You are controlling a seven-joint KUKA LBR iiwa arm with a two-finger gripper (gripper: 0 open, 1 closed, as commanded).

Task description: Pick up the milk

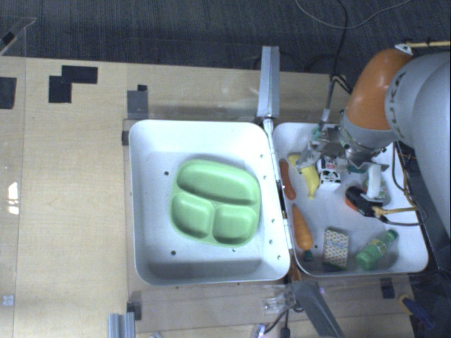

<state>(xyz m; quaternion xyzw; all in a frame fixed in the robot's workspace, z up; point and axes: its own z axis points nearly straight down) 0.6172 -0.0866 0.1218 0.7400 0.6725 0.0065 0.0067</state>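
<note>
End effector [325,155] over milk [329,174] (label print unreadable).

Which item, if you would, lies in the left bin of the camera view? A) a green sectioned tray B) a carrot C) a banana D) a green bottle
A: the green sectioned tray rests in the left bin, while the banana, carrot and green bottle all lie in the right bin.
</note>
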